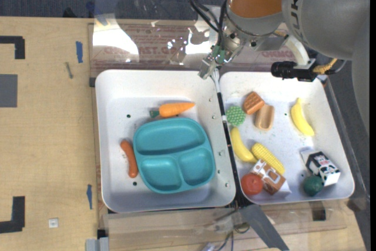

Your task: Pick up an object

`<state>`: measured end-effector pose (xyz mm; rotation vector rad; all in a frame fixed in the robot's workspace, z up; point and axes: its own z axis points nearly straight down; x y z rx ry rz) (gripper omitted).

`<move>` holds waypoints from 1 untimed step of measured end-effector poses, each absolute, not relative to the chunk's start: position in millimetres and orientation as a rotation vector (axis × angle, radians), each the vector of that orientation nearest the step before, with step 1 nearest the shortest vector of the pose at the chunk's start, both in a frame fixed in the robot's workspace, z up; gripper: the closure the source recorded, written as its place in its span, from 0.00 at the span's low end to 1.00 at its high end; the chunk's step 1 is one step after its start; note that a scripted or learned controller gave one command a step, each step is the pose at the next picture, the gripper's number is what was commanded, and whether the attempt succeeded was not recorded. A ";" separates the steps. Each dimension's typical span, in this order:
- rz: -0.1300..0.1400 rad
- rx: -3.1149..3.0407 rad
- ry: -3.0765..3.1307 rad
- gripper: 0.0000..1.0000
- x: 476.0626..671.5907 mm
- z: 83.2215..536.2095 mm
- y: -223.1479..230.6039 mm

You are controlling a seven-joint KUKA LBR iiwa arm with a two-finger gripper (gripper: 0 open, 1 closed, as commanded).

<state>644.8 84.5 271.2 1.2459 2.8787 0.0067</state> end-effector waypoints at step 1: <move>0.010 1.353 2.831 1.00 625.5 287.3 163.5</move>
